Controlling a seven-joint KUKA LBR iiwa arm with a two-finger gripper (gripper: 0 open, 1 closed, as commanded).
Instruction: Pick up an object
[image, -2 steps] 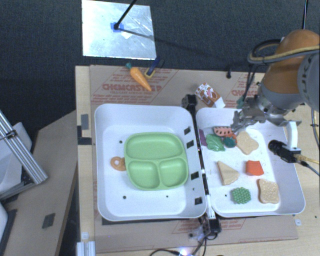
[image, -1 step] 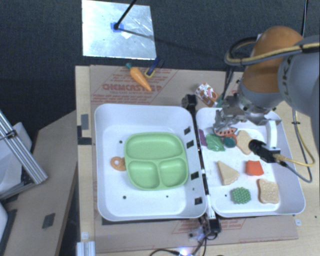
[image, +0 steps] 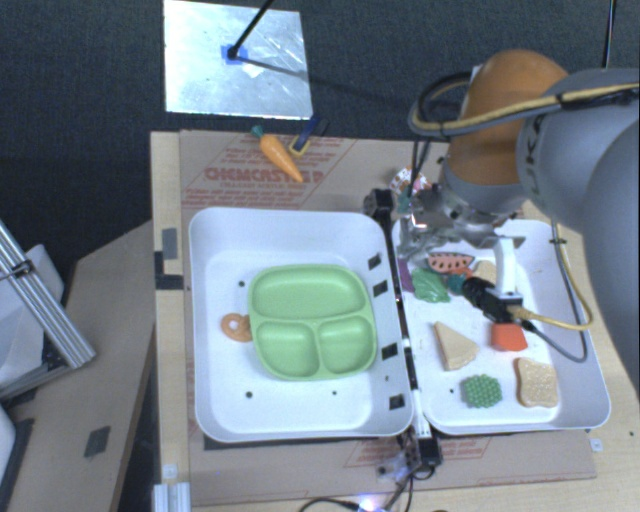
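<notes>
The arm (image: 560, 130) runs off the right and top edges and covers the far end of the right bin (image: 590, 400). The gripper (image: 418, 238) sits low under the wrist, its tips lost in clutter. A green piece (image: 430, 287) and a reddish slice (image: 450, 264) beside it are partly covered, perhaps toy food. The silver rails (image: 35, 300) are cut by the left edge.

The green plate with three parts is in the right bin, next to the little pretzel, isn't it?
Not quite. The camera view shows the green plate in the left bin, not the right one. The rest is right: it has three parts, and the little pretzel lies just beside it.
</notes>
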